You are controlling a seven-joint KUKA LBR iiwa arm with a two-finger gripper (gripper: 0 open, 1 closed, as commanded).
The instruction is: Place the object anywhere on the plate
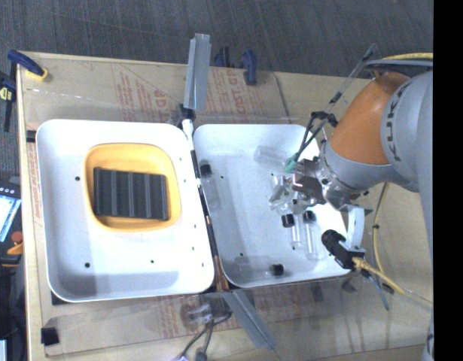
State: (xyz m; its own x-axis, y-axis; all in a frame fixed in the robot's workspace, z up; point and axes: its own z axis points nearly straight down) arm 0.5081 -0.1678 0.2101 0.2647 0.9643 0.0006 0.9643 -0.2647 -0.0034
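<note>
Inspector: Object location?

Clerk: Dark ribbed block [132,192], flat on yellow plate [129,153], inside left bin [65,265]. Judged to be the task's thing, already where wanted.

Inspector: Handling?

Clerk: Looks stiff and light, probably moulded plastic. Ribs likely to give purchase; flat top likely slick. Best taken across the short width, mid-length, to stop tipping. No sign of fragility, though not certain from this height.

Inspector: Tool?

Clerk: Gripper [295,194] low over right bin [239,224], well apart from block and plate. Clenched or released: cannot tell, too cluttered by cables. Nothing seen to be held.

Inspector: Surface, front to back?

Clerk: Smooth white bin floors, shallow walls, easy reach from above. Small black piece [276,269] near front wall of right bin; clear plastic piece [300,235] just beside the gripper. Brown bench [103,81] beyond, blue clamps [250,65] at far edge, then dark carpet [216,13].
</note>
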